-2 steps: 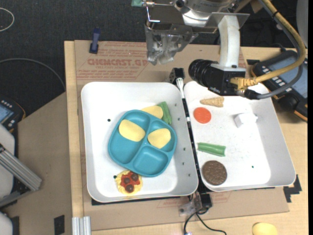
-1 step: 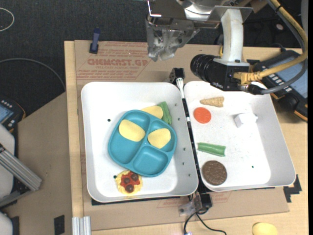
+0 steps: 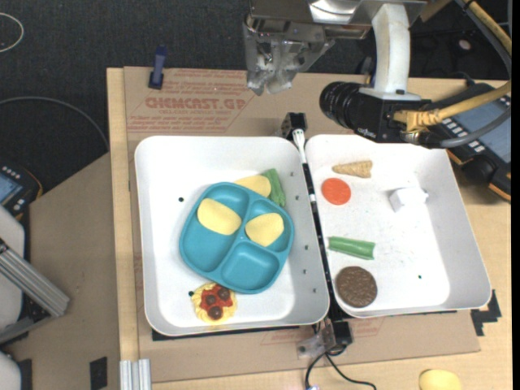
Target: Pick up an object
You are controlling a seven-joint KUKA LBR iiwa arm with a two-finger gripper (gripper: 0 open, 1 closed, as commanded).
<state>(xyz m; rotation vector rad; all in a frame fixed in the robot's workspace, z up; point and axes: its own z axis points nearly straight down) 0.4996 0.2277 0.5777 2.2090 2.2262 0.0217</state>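
Camera view gives you both bins from above. Your end effector [image 3: 272,67] hangs over the far edge of the tabletop [image 3: 130,218], above the printed cardboard sheet [image 3: 195,100] and beyond the far rim of the left bin [image 3: 154,242]. It is blurred and seen against clutter, so you cannot tell how it is set, and nothing can be made out in it.

Look in the left bin and you find a blue divided plate [image 3: 236,254] near its middle, with two yellow pieces [image 3: 219,215] resting in its far compartments. A yellow banana-like piece [image 3: 253,185] and a green pepper [image 3: 276,187] lie just beyond the plate, touching its far rim. A small pizza slice [image 3: 213,301] sits at the near end of that bin, just beside the plate's near edge.

Turn to the right bin [image 3: 455,258]. At its far end lies a tan triangular piece [image 3: 353,168], with a red-orange disc [image 3: 335,191] just near of it. A small white block [image 3: 398,199] sits to the right of those. A green bean pod [image 3: 351,247] lies near the middle on the left side, and a brown round cookie [image 3: 356,286] rests at the near left corner. All of these sit well apart from your end effector.
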